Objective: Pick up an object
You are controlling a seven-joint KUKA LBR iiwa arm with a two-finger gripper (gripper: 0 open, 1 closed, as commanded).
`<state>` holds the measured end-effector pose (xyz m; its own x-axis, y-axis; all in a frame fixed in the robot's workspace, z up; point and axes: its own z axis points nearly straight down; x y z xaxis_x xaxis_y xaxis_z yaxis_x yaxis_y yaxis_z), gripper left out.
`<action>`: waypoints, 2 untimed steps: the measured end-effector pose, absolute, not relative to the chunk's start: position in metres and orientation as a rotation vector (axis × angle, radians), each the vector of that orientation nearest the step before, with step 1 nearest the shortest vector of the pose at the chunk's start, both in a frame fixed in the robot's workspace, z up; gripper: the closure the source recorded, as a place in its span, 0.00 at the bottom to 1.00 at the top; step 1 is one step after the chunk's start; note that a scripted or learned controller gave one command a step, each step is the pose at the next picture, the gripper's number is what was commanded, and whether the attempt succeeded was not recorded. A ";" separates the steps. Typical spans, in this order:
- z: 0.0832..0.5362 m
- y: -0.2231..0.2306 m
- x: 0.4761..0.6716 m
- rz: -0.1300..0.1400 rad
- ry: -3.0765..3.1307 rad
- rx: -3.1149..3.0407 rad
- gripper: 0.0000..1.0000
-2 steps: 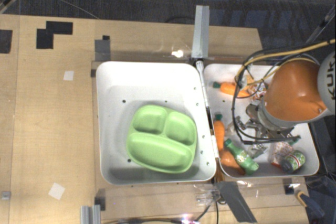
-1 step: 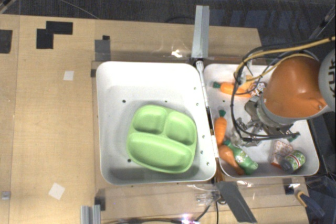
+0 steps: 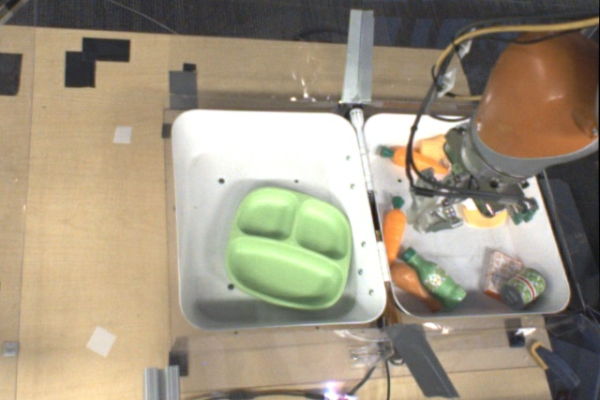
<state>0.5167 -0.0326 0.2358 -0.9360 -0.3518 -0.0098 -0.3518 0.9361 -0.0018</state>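
The right bin [image 3: 553, 295] holds several small objects. An orange carrot [image 3: 395, 230] lies by its left wall, with a green bottle [image 3: 432, 276] and a brown-orange piece [image 3: 412, 281] in front of it. A green can [image 3: 523, 288] and a clear packet [image 3: 500, 268] sit at the front right. An orange and yellow item [image 3: 424, 152] lies at the back, and a yellow piece [image 3: 485, 216] lies under the wrist. My gripper [image 3: 439, 215] reaches down into the middle of this bin, just right of the carrot, above a pale shiny thing. The wrist hides much of it.
The left bin [image 3: 197, 155] holds a green three-compartment plate [image 3: 289, 245] towards its front right. A metal post [image 3: 357, 61] stands behind the divider between the bins. The arm's orange band [image 3: 544, 98] hangs over the right bin's back right part.
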 end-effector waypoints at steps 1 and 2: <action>0.182 -0.072 0.518 0.003 2.735 -1.541 1.00; 0.263 -0.122 0.600 -0.010 2.656 -1.658 1.00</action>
<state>0.5997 -0.1225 0.2628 -0.4392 -0.8984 -0.0057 -0.8983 0.4392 -0.0108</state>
